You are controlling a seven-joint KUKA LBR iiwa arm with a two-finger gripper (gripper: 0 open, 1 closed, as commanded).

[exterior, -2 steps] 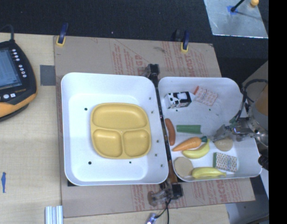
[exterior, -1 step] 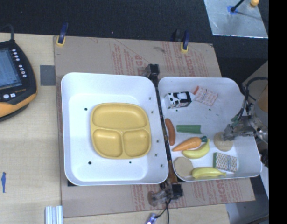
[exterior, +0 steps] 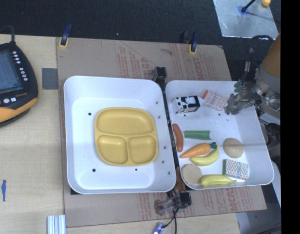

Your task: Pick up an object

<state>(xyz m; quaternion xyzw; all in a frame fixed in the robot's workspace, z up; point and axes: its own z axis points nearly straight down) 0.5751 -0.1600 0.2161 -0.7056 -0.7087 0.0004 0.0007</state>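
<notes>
Two white bins sit side by side on the tabletop (exterior: 32, 150). The left bin (exterior: 76, 130) holds a yellow divided tray (exterior: 126, 135). The right bin (exterior: 247, 126) holds the toys: a cow-print carton (exterior: 187, 104), sausage (exterior: 178, 136), green piece (exterior: 196, 135), carrot (exterior: 197, 150), two bananas (exterior: 207, 159), and a patterned box (exterior: 235, 169). The tool (exterior: 236, 105) hovers at that bin's upper right, above the toys and apart from them; whether it is open or closed cannot be told.

Toy carrot (exterior: 195, 150), bananas (exterior: 206, 159), sausage (exterior: 178, 136), small cartons (exterior: 187, 104), flat in right bin (exterior: 247, 126).
</notes>
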